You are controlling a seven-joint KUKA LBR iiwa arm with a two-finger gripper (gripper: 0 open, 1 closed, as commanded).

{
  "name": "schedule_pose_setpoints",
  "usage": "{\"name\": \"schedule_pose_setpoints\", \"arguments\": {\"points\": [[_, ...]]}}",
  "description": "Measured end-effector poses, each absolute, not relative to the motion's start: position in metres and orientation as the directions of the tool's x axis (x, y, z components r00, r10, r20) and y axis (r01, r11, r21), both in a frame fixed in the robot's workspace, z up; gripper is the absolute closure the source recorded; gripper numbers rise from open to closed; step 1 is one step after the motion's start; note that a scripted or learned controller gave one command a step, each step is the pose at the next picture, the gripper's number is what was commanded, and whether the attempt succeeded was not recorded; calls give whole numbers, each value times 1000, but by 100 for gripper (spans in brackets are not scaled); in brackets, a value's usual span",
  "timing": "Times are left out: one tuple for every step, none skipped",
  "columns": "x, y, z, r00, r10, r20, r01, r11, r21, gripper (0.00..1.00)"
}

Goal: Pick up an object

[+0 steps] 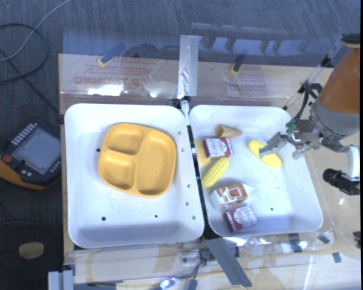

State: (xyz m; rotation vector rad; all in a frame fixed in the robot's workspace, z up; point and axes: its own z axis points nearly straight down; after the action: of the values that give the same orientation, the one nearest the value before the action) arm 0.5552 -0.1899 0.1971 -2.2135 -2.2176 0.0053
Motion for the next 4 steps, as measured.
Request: {"name": "schedule_pose_setpoints", "arguments": {"points": [[599, -209, 100, 195, 981, 10, 981, -195, -2, 0], [596, -209, 103, 195, 981, 6, 981, -195, -13, 100], [610, -161, 188, 209, 978, -1, 978, -209, -8, 100], [599, -125, 125, 447, 895, -1, 895, -447, -12, 100]]}}
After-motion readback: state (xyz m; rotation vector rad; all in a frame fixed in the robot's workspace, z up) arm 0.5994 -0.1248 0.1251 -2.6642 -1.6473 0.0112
